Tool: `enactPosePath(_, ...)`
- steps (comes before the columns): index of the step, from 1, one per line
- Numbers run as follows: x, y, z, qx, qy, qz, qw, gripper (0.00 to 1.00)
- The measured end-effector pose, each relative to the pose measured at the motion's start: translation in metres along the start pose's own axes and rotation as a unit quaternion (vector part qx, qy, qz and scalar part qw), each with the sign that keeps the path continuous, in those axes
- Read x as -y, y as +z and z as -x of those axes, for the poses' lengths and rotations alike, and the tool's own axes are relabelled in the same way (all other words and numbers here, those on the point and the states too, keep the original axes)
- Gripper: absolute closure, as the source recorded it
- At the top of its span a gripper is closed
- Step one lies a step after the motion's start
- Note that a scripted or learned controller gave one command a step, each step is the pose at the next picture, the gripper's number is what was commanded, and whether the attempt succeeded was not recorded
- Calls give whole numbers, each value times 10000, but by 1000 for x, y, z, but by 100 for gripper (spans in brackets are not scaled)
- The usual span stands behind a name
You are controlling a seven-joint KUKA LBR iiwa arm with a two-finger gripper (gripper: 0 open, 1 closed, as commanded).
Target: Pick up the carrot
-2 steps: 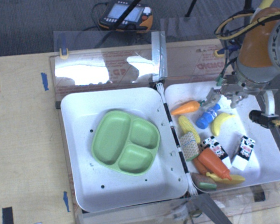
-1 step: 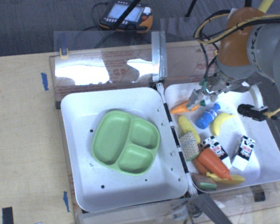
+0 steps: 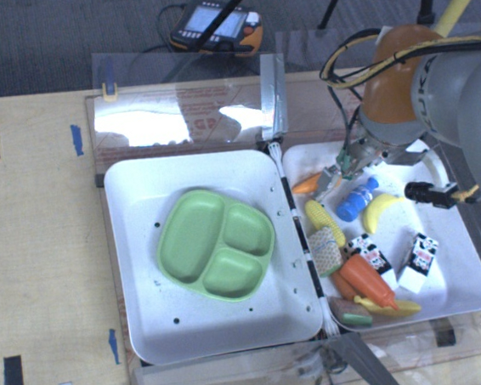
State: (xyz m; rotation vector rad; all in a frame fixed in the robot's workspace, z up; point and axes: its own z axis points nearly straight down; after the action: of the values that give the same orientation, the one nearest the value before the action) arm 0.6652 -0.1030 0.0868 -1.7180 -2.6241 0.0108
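Observation:
The carrot (image 3: 366, 277) is a fat orange cone lying in the near left part of the right bin (image 3: 457, 297), its tip pointing toward the front. My gripper (image 3: 338, 173) hangs low over the far left part of that bin, well behind the carrot and apart from it. It is just right of a small orange piece (image 3: 306, 184) and above a blue bottle (image 3: 354, 201). The grey arm with its orange band (image 3: 395, 77) comes in from the upper right.
Around the carrot lie a corn cob (image 3: 322, 219), a yellow banana (image 3: 382, 209), two milk cartons (image 3: 372, 255) (image 3: 421, 259) and a tan block (image 3: 324, 250). A green divided plate (image 3: 216, 244) sits in the left bin (image 3: 130, 199).

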Motion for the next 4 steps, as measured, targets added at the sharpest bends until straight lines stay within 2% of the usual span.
enactPosePath(1,-3,-47,-1,27,-888,70,9960,0)
enactPosePath(2,-9,-13,4,-1,1650,155,9862,0)
enactPosePath(3,-5,-12,3,40,694,82,9975,0)
enactPosePath(4,3,-12,-5,18,1454,150,9893,0)
